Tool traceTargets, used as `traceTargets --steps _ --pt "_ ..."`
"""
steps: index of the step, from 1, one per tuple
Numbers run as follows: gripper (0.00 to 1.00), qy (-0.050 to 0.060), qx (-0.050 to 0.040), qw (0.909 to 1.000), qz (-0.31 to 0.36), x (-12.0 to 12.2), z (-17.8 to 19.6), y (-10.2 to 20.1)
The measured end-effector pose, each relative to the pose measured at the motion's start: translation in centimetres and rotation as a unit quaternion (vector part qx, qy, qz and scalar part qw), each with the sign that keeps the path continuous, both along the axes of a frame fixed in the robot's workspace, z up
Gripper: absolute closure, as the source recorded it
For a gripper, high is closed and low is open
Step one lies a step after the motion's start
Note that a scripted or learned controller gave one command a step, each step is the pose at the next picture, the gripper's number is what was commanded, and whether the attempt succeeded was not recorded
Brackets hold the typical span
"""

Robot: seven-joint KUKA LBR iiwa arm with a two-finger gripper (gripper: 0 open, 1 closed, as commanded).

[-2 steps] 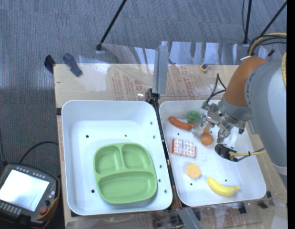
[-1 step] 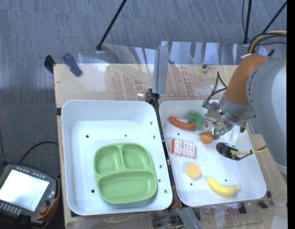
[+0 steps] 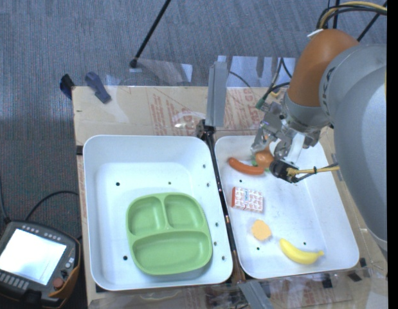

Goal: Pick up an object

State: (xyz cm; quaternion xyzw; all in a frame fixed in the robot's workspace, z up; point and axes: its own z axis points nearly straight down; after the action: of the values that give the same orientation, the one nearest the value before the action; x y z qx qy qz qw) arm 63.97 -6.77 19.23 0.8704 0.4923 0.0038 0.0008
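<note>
Bench bears two white bins; fingers over hotdog, grip unclear.

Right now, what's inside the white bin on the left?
The left white bin holds one green plastic tray with three compartments, lying flat. Whatever is beneath the tray is covered.

We see two white bins, the left one holding a light green divided plate. Taking that plate as our landmark, to its right lies a red-and-white patterned packet. Beyond the packet, an orange-red sausage lies. Below the packet we find a pale orange round piece, then a yellow banana. The arm is grey with an orange band.
</note>
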Motion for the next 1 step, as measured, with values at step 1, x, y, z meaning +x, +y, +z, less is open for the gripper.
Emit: traceTargets --steps 1 --pt "1.0 0.009 -0.001 1.0 0.002 -1.44 -5.2 -1.69"
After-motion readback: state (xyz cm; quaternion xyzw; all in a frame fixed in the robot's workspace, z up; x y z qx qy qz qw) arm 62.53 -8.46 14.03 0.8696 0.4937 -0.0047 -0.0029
